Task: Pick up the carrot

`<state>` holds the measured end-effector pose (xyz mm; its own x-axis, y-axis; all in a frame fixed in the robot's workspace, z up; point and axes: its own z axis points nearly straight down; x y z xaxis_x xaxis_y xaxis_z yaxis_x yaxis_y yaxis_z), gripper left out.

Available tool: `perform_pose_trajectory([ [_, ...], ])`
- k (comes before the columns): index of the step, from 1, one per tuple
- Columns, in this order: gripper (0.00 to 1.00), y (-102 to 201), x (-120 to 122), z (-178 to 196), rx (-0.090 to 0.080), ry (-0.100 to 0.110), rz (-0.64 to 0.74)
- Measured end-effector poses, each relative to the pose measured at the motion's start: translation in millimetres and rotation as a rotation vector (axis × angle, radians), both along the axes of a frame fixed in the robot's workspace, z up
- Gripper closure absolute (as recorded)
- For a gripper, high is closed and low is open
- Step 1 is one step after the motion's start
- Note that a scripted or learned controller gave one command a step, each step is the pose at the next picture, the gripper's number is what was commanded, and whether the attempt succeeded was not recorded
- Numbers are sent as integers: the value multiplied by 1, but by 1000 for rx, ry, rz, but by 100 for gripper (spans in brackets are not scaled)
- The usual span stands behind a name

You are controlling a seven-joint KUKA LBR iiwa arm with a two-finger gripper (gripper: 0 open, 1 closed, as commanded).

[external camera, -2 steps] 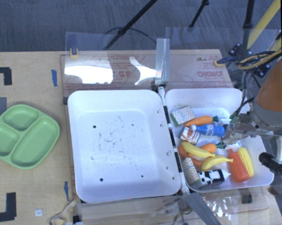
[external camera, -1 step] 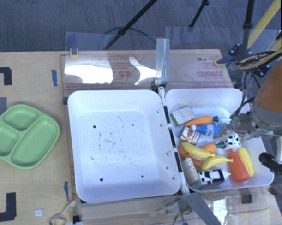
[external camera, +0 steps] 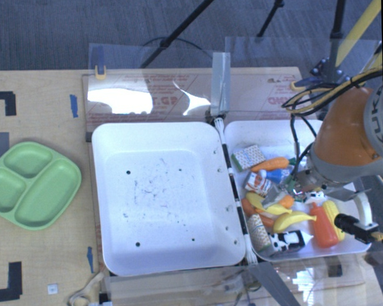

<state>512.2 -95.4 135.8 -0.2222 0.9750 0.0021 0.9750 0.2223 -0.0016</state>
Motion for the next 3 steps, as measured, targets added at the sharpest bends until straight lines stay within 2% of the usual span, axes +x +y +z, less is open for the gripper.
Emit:
perform_pose_trajectory([
  [1,0,12,-20,49,-1,-4,99],
  [2,0,-10,10,-48,-3,-11,50],
  [3,0,-33,-30,34,-2,-4,146],
])
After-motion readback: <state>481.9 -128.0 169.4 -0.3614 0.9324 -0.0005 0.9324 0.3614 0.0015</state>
